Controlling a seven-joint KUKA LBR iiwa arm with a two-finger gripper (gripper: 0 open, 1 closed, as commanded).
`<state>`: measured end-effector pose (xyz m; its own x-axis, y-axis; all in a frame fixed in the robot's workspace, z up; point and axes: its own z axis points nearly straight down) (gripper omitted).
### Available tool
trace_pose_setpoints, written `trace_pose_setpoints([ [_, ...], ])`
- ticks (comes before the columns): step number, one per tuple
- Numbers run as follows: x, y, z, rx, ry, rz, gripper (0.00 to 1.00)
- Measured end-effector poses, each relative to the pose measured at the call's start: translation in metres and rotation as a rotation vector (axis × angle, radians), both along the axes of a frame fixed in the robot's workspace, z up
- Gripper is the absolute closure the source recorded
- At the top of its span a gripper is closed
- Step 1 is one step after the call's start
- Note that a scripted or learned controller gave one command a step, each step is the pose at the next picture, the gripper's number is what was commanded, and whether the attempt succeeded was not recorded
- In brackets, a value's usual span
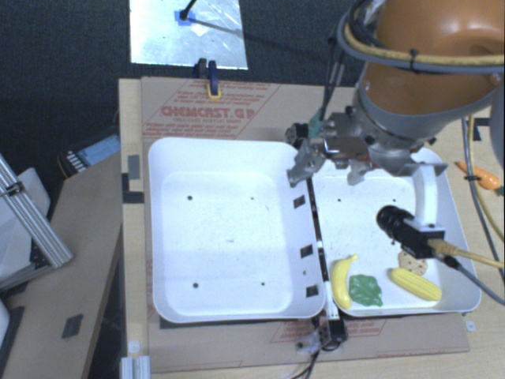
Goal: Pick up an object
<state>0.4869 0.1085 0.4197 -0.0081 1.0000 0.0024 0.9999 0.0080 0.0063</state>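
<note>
In the right bin [454, 212] the objects lie along the near edge: a yellow banana [342, 281], a green leafy piece [365, 290] touching it, a yellow corn cob [415, 283] and a brown cookie [413, 263]. My gripper [330, 170] hangs over the far left corner of that bin, close to the divider between the two bins. Its grey fingers [302, 166] are spread apart and open, with nothing between them. The objects sit well toward the near side from the gripper.
The left bin [166, 235] adjoins the right one. A black cylinder [401, 227] on a white bracket with a yellow cable sticks out over the right bin near the cookie. Cardboard [213, 109] underlies both bins. A metal rail [31, 219] stands at the left.
</note>
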Motion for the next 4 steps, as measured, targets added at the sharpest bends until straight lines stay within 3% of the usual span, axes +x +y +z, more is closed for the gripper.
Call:
trace_pose_setpoints([
  [1,0.001,-0.002,0.009,-0.001,0.001,0.002,1.0],
  [2,-0.001,0.03,-0.055,-0.003,0.011,-0.001,1.0],
  [3,0.0,-0.001,-0.118,-0.004,0.01,-0.01,1.0],
  [4,0.032,0.114,-0.066,0.004,-0.003,0.007,1.0],
])
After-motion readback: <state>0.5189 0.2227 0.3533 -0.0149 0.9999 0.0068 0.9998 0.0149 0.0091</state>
